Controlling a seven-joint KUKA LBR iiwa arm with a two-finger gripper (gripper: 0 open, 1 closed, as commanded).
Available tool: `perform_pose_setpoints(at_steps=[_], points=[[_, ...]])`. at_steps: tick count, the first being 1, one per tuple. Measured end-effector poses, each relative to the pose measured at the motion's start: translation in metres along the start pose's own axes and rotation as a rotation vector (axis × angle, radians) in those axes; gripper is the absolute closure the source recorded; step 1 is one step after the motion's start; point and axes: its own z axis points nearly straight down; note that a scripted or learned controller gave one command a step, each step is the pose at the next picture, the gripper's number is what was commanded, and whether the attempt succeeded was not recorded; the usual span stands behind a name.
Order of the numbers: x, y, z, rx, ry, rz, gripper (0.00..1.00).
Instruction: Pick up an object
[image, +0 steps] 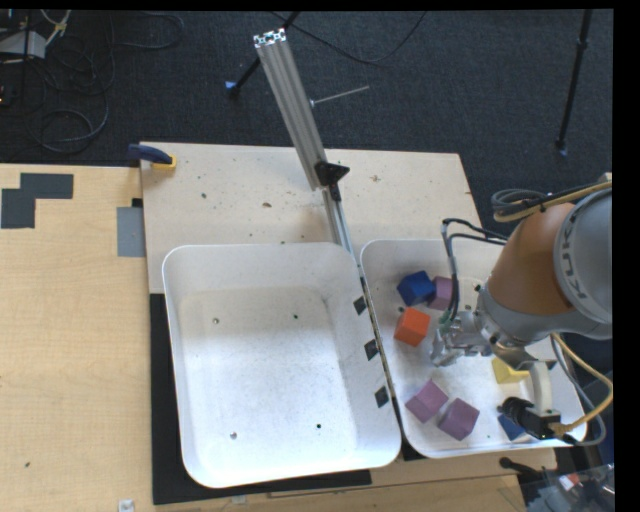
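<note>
The right bin (385, 262) holds several small blocks. A blue block (414, 288) and a pale purple one (443, 292) lie near its back. An orange block (411, 327) sits just in front of them. Two purple blocks (428, 399) (459, 418) lie near the front, a yellow piece (510, 371) and a blue piece (511, 426) sit at the right. My gripper (447, 348) hangs low over the bin's middle, just right of the orange block, with the grey and orange arm (540, 275) above it.
The left bin (262, 365) lies beside the right one, parted by a rim with black clips (370, 348). A slanted metal bar (300, 115) runs from the back to the bins. Cables loop around the arm at the right.
</note>
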Motion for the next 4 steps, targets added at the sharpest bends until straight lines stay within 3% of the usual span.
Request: perform_pose_setpoints(at_steps=[2,3,4], points=[[-0.003,-0.008,-0.108,-0.006,-0.003,-0.017,1.00],[-0.004,-0.008,-0.118,-0.002,-0.002,-0.015,1.00],[0.035,0.011,-0.123,-0.001,-0.001,-0.017,1.00]])
